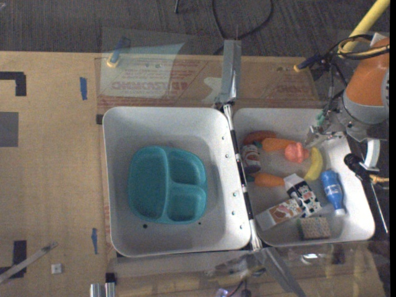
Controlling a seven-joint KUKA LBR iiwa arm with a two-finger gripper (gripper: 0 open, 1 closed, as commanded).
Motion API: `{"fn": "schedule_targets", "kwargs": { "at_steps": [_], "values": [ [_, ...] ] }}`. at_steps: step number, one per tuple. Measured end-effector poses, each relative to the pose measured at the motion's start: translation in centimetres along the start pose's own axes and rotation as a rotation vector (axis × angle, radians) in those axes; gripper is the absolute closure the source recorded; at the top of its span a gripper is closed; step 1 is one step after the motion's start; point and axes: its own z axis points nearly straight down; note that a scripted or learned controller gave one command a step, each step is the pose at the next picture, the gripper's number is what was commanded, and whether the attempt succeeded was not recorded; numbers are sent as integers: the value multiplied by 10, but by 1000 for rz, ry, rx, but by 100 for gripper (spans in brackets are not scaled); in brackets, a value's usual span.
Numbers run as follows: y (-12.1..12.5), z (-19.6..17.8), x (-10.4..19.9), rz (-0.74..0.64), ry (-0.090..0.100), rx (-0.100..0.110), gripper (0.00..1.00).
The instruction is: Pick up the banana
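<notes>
Arm (369, 82), grey with an orange band, reaches in from the right over the right bin (362, 224), one of two shallow white bins set side by side; the left bin (117, 166) holds a teal divided tray (167, 184). Step in hand, as judged: the approach, with the grasp not yet made. Gripper (322, 132) hangs just above the upper end of the banana (315, 164); whether it is open or closed cannot be made out at this resolution.

The next move appears to call for a short descent onto the fruit, with the fingers straddling its narrow width.

Banana: small, yellow, gently curved, lying flat in the right bin between an orange-pink toy (286, 147) and a blue bottle (333, 192).
</notes>
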Motion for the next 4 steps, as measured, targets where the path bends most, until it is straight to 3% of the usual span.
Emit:
{"fn": "schedule_targets", "kwargs": {
  "at_steps": [1, 2, 3, 4],
  "values": [
    [0, 0, 2, -1, 4, 1, 0],
    [-42, 12, 13, 8, -3, 5, 0],
    [-41, 0, 11, 12, -5, -2, 100],
    [-8, -113, 54, 187, -4, 7, 100]
  ]
}}
